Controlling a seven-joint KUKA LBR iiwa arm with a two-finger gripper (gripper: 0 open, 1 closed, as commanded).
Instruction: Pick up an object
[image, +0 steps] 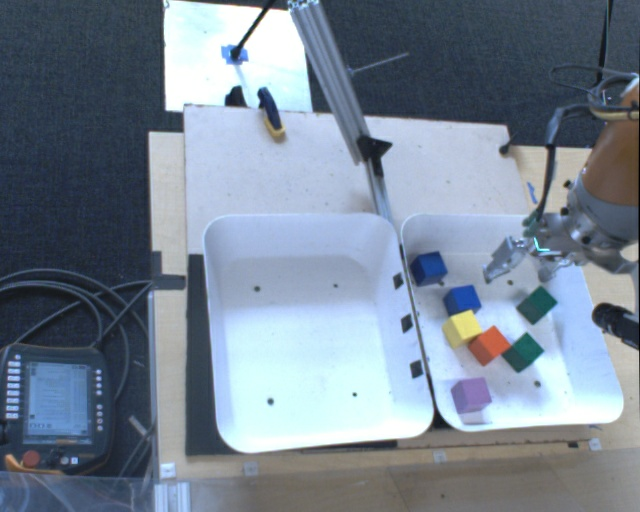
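Observation:
The right bin (590, 395) holds several small cubes: a blue cube (429, 268), a second blue cube (461, 299), a yellow cube (461, 327), an orange cube (489, 345), two green cubes (537, 304) (522, 352) and a purple cube (471, 395). My gripper (522, 262) hangs over the bin's back part, to the right of the blue cubes and just behind the upper green cube. Its fingers (498, 264) stand open, and no cube is between them.
The left bin (300, 340) lies beside the right one, with a raised rim between them. A slanted metal pole (345, 95) crosses the back of the bench. A teach pendant (55, 405) and cables lie off the bench at the left.

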